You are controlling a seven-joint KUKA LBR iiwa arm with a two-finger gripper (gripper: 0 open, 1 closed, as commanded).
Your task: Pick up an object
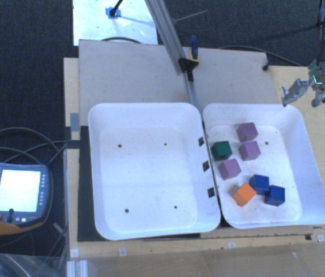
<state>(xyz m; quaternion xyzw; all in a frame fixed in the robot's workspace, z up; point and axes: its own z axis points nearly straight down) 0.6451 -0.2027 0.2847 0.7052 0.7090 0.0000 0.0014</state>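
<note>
The right bin (309,154) holds several small cubes: three purple ones (246,131), (249,150), (229,168), a green one (221,150), an orange one (244,194) and two blue ones (259,183), (275,195). My gripper (306,94) hangs at the far right, above the bin's back right corner and well away from the cubes. Its two fingers are spread apart with nothing between them.
The left bin (102,154) sits beside the right one, joined along a middle rim with black clips. A slanted metal pole (165,25) crosses the board behind the bins. A teach pendant (15,198) lies on the floor at the left.
</note>
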